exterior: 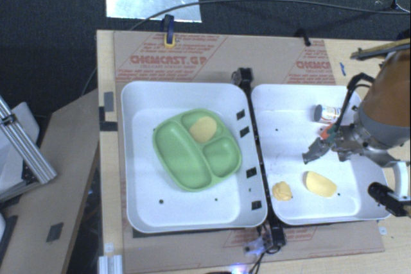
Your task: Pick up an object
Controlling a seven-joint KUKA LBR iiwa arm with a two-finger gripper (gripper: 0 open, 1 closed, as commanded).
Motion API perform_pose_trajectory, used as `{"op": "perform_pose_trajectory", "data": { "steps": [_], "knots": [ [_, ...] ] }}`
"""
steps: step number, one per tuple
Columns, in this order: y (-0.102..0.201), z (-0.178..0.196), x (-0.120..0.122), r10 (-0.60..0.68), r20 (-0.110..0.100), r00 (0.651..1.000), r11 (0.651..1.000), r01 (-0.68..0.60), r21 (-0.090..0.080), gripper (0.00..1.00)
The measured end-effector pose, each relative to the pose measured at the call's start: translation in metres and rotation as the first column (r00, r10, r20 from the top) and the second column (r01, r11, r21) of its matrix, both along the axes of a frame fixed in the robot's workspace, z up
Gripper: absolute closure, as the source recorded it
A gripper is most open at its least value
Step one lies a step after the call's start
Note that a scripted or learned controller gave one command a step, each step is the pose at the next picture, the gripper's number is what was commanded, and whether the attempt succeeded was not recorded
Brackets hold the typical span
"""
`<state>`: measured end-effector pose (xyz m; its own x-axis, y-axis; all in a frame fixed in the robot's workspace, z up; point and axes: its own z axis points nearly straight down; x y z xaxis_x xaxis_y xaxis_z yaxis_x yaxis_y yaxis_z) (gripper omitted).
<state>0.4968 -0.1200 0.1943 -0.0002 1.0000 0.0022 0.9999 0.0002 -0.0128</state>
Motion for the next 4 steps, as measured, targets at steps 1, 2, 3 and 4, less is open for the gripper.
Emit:
{"op": "perform_pose_trajectory", "data": {
  "steps": [1, 2, 3, 4],
  "knots": [
    [0.0, 0.007, 0.003, 0.003, 0.013, 1.0, 1.0, -0.003, -0.002, 0.0],
    [-0.007, -0.041, -0.002, 0.001, 0.012, 1.0, 1.0, -0.001, -0.001, 0.0],
    [0.002, -0.095, -0.001, 0.001, 0.015, 1.0, 1.0, -0.001, -0.002, 0.0],
    [0.002, -0.109, -0.001, 0.0, 0.014, 1.0, 1.0, 0.0, -0.002, 0.0]
  ]
}}
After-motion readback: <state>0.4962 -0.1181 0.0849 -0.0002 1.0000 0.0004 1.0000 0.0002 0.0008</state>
